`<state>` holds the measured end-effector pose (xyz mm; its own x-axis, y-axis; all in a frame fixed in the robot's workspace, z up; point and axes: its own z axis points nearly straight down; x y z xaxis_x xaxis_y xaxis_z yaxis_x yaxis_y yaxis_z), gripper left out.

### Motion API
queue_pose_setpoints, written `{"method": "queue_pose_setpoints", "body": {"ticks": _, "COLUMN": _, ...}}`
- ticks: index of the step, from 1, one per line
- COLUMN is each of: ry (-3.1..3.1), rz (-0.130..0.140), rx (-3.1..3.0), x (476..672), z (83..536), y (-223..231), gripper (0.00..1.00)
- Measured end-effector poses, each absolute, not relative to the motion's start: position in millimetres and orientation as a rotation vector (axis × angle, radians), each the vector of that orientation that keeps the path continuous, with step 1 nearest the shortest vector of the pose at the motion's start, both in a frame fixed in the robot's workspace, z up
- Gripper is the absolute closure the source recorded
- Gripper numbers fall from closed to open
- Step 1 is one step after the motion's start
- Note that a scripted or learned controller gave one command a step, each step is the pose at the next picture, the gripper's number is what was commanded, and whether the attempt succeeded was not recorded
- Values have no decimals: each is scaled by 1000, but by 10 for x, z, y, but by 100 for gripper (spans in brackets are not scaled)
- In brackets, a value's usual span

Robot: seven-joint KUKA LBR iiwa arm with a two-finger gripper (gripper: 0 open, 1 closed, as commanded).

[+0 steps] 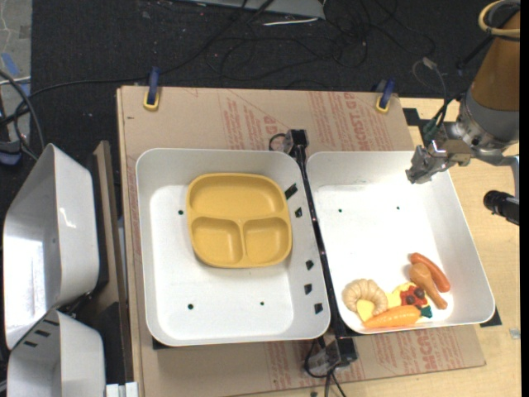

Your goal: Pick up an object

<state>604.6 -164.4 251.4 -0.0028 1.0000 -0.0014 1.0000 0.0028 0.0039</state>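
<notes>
The toy food sits in a small pile at the 5 o'clock corner of the right bin [376, 213], close to the front and right walls. An orange carrot [392, 318] lies flat along the front wall, its long way going from 9 to 3 o'clock. A sausage [430, 272] slants from 10 to 4 o'clock. A tan croissant [364, 293] sits just left. The rest of this bin's floor is open. The gripper [421, 170] hangs over the 1 o'clock corner, well apart from the pile; I cannot tell how its claw stands. The left bin [165, 304] holds a yellow plate [240, 219] with 3 sections.
</notes>
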Motion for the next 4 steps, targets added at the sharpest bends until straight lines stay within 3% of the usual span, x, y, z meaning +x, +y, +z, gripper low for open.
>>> {"method": "queue_pose_setpoints", "body": {"ticks": 2, "ry": 2232, "rz": 0, "rx": 2214, "x": 6131, "z": 2325, "y": -426, "gripper": 100}}
{"method": "queue_pose_setpoints", "body": {"ticks": 4, "ry": 2232, "rz": -1, "rx": 2214, "x": 6092, "z": 2279, "y": 669, "gripper": 100}}
